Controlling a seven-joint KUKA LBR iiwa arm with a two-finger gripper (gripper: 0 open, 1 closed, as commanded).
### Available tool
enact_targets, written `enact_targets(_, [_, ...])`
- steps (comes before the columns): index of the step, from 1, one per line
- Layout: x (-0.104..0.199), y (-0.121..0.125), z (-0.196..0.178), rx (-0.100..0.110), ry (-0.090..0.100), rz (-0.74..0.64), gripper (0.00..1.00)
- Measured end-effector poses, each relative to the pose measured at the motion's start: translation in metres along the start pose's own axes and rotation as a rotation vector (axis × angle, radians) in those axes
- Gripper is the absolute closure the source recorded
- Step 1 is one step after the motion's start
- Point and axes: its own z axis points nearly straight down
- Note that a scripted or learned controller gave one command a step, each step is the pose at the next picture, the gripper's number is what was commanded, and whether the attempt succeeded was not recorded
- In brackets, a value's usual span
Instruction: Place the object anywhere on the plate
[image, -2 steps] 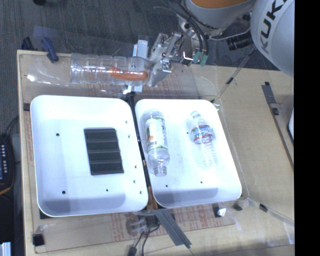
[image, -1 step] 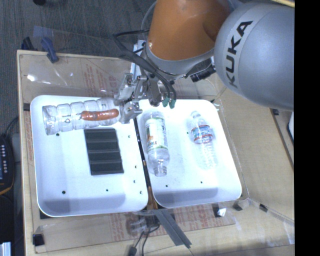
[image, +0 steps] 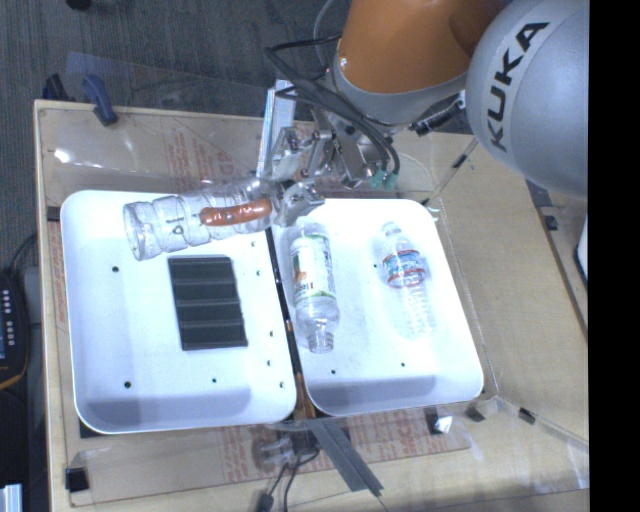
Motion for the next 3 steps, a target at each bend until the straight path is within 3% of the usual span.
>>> enact_targets(1, [-0.029, -0.02, 0.011, 0.0, -0.001, -0.26, 1.0])
enact_targets(2, [-0.034, -0.044, -0.016, -0.001, -0.001, -0.386, 1.0])
enact_targets(3, [-0.034, -0.044, -0.016, -0.001, -0.002, -0.386, 0.0])
